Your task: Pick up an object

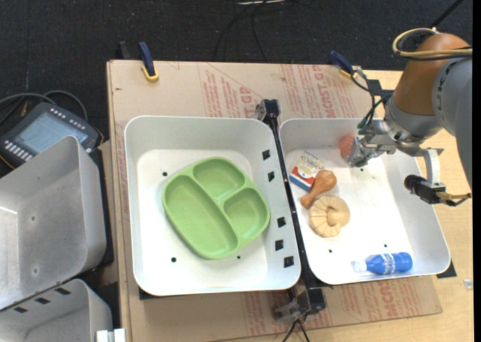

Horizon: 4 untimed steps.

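Observation:
My gripper (pixel 360 152) hangs low over the back of the right bin (pixel 421 220), right beside a small red object (pixel 345 145) that it partly hides. I cannot tell whether they touch. In front of it to the left lie a red, white and blue carton (pixel 304 171), a brown toy drumstick (pixel 319 186) and a tan round bun (pixel 329 215). A blue bottle (pixel 386 263) lies on its side near the bin's front edge.
The left bin (pixel 143 183) holds a green divided plate (pixel 216 207). A black divider (pixel 282 183) runs between the bins. The grey arm with its orange band (pixel 425 81) reaches in from the right. Blue clamps (pixel 148 62) grip the back of the board.

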Available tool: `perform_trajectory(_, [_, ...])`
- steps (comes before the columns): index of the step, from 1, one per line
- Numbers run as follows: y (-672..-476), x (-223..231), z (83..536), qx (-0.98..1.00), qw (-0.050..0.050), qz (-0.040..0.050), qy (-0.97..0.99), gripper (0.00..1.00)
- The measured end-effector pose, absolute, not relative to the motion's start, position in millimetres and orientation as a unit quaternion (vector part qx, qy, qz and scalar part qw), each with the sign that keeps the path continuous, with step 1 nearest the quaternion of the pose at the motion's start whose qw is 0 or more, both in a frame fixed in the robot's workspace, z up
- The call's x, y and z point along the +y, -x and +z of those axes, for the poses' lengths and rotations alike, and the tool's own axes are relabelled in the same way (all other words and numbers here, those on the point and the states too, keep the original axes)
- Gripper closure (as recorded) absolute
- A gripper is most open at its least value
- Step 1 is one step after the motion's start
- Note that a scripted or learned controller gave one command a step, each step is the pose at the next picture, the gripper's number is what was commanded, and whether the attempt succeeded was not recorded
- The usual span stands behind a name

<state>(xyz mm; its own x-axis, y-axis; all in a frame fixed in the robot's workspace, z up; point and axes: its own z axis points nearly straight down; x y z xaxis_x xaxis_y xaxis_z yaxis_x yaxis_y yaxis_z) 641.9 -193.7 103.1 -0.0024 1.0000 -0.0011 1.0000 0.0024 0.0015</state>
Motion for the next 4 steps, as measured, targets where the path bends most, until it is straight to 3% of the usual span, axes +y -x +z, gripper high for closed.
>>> perform_trajectory(2, [-647.3, -178.0, 210.4, 0.709, 0.003, 0.0017, -0.706, 1.0])
perform_trajectory(3, [-648.1, -177.7, 215.8, 0.708, 0.001, 0.0007, -0.706, 1.0])
perform_trajectory(4, [-642.3, -117.0, 211.8, 0.709, -0.001, -0.0002, -0.705, 1.0])
